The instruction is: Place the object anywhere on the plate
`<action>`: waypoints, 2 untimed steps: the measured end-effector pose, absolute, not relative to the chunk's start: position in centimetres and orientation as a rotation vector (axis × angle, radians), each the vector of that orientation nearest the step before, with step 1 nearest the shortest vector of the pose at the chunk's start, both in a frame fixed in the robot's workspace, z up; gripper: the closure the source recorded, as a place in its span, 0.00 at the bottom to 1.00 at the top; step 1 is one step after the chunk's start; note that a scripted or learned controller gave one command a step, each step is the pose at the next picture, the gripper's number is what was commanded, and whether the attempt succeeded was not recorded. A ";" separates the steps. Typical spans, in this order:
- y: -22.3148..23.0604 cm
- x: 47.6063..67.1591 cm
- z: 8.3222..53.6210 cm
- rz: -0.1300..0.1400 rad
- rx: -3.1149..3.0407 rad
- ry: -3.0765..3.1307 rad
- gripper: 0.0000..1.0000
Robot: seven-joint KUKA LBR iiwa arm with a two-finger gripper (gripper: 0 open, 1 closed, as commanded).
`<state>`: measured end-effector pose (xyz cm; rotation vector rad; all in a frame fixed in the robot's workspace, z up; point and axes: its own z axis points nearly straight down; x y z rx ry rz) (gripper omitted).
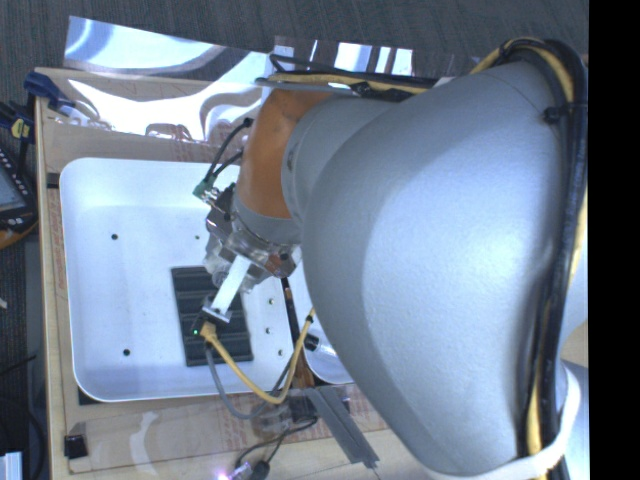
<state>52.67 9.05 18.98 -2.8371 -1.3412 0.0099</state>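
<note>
I cannot tell whether my gripper [240, 253] is apart or together; my wrist and cabling block the view. It hangs over the left bin [90, 298], just above the top right corner of the dark ribbed slab [190, 308], and nothing shows as held.

The slab is the only loose thing I see in this bin. It is flat, rectangular and nearly black, with raised ridges across its width. It lies on the bin floor towards the right side, its long side running up and down the view and its lower end near the bin's bottom wall.

The bin is smooth, glossy white with rounded corners and a low rim, and a few small dark dots [115, 236] mark its floor. Its left half is bare floor.

My grey arm [430, 248] and orange band [265, 158] cover everything to the right. Beneath the arm a pale rounded edge [325, 366] peeks out; bin or plate, I cannot tell. A wooden frame [150, 433] borders the bin.
</note>
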 end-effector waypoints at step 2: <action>6.8 64.0 24.3 0.002 -3.077 -0.625 1.00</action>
